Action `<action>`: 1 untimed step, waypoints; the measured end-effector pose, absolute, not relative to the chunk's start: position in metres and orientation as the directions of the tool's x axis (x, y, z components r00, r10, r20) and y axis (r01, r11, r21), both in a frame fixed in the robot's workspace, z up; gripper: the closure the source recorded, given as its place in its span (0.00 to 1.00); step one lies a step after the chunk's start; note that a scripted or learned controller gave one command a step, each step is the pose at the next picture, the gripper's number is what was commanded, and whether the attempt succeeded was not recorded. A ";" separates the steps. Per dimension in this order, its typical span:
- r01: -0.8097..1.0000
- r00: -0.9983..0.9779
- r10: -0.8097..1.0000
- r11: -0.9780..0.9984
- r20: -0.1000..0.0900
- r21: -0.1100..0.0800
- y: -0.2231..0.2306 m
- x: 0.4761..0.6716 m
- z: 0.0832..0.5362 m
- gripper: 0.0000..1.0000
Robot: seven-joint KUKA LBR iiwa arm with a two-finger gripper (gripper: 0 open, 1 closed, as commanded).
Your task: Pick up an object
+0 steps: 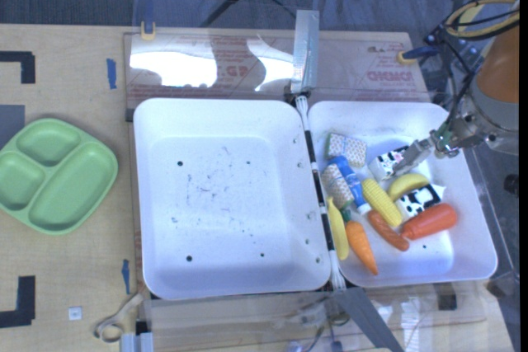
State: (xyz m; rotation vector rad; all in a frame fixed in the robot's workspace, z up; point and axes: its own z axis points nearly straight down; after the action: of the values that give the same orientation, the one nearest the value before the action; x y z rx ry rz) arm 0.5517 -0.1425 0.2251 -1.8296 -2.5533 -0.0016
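Two bins side by side on the surface.
My tool (410,154) hangs over the right bin (470,260), where toys (371,206) crowd its left half.

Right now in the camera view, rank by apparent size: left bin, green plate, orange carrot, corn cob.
1. left bin
2. green plate
3/4. orange carrot and corn cob look about alike; not ranking them.

Matt white plastic bins (223,276), pale wood bench (66,62), smooth green plastic plate (56,174), glossy plastic carrot (360,246)
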 end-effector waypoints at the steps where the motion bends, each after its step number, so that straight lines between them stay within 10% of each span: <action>1: 0.793 -0.609 0.793 0.609 -0.009 0.011 -0.134 0.560 0.122 0.00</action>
State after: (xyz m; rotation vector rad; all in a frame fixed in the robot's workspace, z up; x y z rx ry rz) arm 0.5604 -0.1335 0.1218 -1.3951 -2.8294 -0.0086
